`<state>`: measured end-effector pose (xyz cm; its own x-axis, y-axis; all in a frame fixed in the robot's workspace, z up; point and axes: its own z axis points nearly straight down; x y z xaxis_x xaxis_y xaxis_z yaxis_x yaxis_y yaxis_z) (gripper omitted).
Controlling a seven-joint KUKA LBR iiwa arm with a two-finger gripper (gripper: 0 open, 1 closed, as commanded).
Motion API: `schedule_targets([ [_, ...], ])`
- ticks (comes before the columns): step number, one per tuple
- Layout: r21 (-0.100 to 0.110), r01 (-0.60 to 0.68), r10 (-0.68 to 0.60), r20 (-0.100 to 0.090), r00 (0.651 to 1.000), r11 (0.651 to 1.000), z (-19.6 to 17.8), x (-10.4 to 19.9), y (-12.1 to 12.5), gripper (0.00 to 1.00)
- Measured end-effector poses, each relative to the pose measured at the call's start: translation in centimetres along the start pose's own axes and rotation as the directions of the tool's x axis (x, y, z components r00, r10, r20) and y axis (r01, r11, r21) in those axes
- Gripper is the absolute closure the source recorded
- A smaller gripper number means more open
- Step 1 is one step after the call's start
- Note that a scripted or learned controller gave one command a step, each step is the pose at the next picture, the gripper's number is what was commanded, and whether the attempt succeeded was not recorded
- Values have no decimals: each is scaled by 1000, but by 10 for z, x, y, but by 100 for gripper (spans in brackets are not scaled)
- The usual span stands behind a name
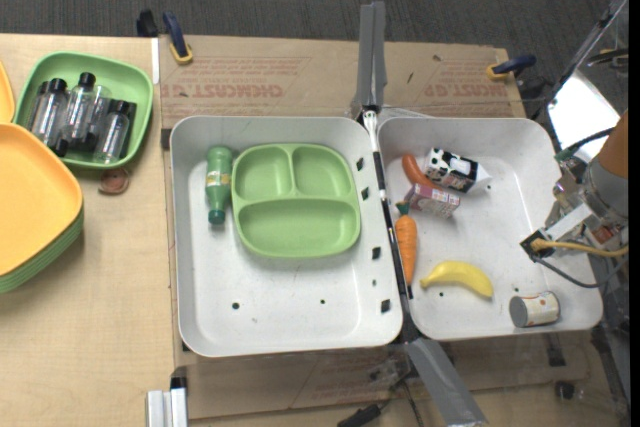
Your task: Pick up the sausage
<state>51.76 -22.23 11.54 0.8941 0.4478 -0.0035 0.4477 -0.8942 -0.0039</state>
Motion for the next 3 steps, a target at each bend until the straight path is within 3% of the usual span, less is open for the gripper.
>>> schedule_targets([
  [1, -1, -220, 220, -1, 975, 975, -29, -10, -5, 100],
  [2, 5, -60, 60, 0, 998, 998, 26, -36, -21, 100],
  [3, -1, -228, 228, -1, 974, 974, -35, -36, -19, 100],
])
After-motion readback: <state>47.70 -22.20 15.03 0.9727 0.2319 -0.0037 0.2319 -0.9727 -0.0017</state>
